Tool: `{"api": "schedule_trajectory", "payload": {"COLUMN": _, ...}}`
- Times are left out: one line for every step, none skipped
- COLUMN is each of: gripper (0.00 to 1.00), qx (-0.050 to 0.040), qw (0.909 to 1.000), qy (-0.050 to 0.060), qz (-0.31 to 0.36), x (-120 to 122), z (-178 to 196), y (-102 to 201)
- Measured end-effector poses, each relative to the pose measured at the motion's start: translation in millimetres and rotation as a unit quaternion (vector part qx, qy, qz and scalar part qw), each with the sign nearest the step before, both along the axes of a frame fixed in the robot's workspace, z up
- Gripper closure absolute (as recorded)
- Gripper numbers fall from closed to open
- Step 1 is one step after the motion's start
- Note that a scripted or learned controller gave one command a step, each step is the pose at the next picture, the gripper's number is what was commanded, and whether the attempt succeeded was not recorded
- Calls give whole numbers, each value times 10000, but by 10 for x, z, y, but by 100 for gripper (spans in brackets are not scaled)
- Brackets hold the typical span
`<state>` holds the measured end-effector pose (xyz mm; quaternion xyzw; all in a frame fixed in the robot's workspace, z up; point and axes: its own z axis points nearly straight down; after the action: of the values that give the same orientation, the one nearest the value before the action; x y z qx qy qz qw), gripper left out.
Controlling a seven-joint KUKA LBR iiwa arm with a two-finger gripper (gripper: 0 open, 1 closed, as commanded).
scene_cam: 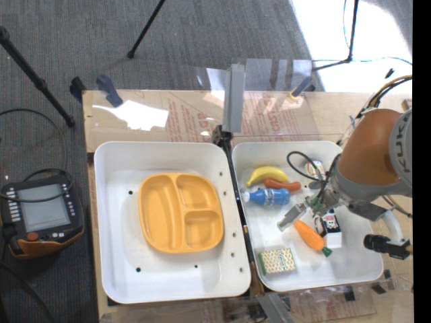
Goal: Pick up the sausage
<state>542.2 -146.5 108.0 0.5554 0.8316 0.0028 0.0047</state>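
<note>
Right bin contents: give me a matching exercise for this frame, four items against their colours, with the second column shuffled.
Items:
1. banana
2. sausage
3. bottle
4. carrot

Colours:
A. blue
B. orange with a green end
C. yellow
D. reddish-orange

Pairs: 1-C, 2-D, 3-A, 4-B.

All four lie in the right bin; the sausage sits between the banana and the bottle, and the carrot lies below the gripper.

Claw (294, 216) hangs near sausage (282, 184), banana (267, 174) and carrot (310, 235).
</note>
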Motion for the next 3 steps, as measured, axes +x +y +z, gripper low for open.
{"api": "schedule_trajectory", "payload": {"gripper": 0, "qx": 16, "qw": 9797, "qy": 93, "qz": -2002, "x": 406, "z": -247, "y": 219}}
{"api": "schedule_trajectory", "payload": {"gripper": 0, "qx": 17, "qw": 9769, "qy": 176, "qz": -2131, "x": 969, "z": -291, "y": -349}}
{"api": "schedule_trajectory", "payload": {"gripper": 0, "qx": 44, "qw": 9192, "qy": 214, "qz": -3932, "x": 976, "z": -301, "y": -342}}
